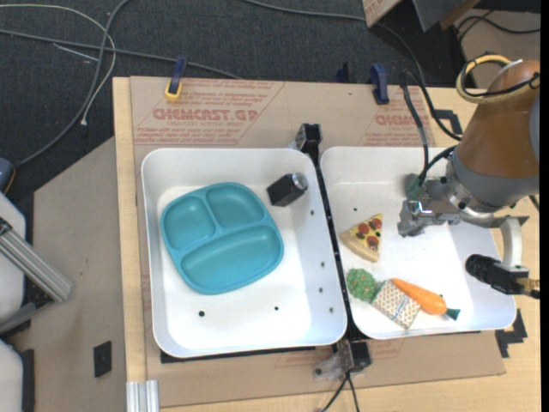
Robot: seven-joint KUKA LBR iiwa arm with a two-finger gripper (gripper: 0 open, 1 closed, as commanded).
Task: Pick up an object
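In the right bin (480, 324) a pizza slice toy (364, 237) lies near the left wall. A green broccoli toy (364, 284), a patterned cracker block (397, 304) and an orange carrot (420, 296) sit together at the front. My gripper (415, 220) hangs over the right bin, just right of the pizza slice and a short gap from it. Nothing shows between its fingers. In the left bin (171, 316) rests a blue divided plate (223, 236), with a small black and silver cylinder (287, 189) behind it.
The grey and orange arm (502, 144) covers the right bin's back right part. Black cables (416, 101) run behind the bins. A black clamp (308, 136) sits where the two bins meet at the back. Blue clamps (177, 75) hold the cardboard base.
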